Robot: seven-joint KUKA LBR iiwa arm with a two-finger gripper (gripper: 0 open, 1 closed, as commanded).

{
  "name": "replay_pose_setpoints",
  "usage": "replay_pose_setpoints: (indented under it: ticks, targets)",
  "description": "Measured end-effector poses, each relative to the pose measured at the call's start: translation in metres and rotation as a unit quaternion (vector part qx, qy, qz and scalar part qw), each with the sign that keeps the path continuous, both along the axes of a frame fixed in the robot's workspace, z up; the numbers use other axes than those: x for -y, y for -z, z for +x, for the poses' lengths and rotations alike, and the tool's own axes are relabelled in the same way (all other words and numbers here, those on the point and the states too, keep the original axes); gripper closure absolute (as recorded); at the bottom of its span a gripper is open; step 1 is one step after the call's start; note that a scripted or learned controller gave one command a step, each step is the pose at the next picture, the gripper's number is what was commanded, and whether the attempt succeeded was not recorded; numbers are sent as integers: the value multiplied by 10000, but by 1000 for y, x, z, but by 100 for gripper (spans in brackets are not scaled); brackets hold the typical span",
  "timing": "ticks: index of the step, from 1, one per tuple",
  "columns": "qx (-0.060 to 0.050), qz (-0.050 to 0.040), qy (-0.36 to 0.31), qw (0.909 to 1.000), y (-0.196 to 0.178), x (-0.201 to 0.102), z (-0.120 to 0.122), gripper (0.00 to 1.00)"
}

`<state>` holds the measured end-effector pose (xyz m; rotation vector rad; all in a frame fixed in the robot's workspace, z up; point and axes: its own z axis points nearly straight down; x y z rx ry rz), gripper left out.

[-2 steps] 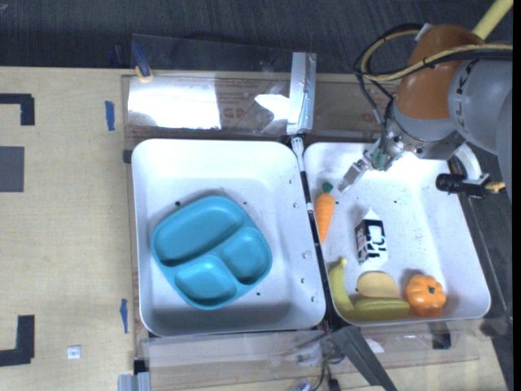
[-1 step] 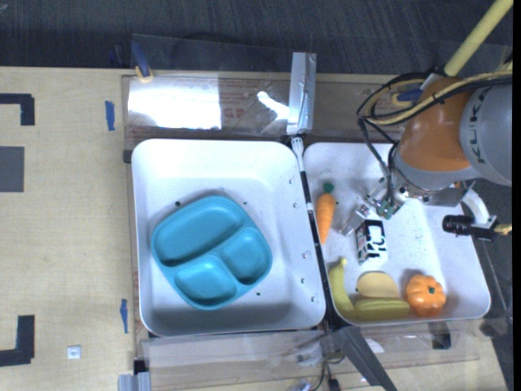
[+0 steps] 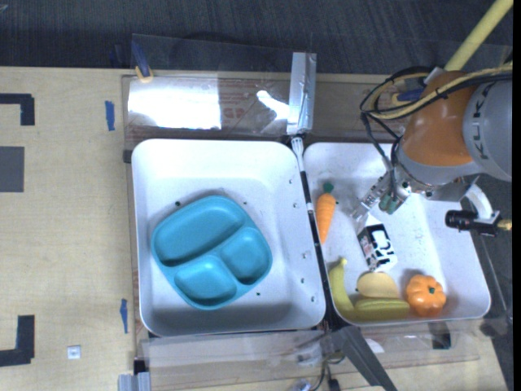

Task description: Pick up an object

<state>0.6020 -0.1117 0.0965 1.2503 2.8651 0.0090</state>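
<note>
Right bin [image 3: 456, 312], front edge: banana [image 3: 340, 293], pale yellow fruit [image 3: 377, 283] and small orange pumpkin [image 3: 426, 293] clustered together, a black-and-white item [image 3: 377, 245] just behind them, a carrot [image 3: 325, 215] along the left wall. Gripper [image 3: 381, 199] hangs above the bin's middle, near the black-and-white item; its opening cannot be told, nothing visibly held. Left bin [image 3: 163, 165]: blue divided tray [image 3: 212, 251].

The arm [image 3: 488, 129] at 3 o'clock bears part of a letter "K". The black-and-white box [image 3: 376, 246] at 4 o'clock carries print too blurred to read.
</note>
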Motion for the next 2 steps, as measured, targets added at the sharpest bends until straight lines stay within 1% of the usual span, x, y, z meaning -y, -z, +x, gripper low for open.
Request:
replay_pose_setpoints:
  ticks: [1, 2]
  targets:
    - [-8, 1, 0, 10000, 1, 0, 0, 0]
    - [-97, 15, 352, 9993, -32, 17, -65, 0]
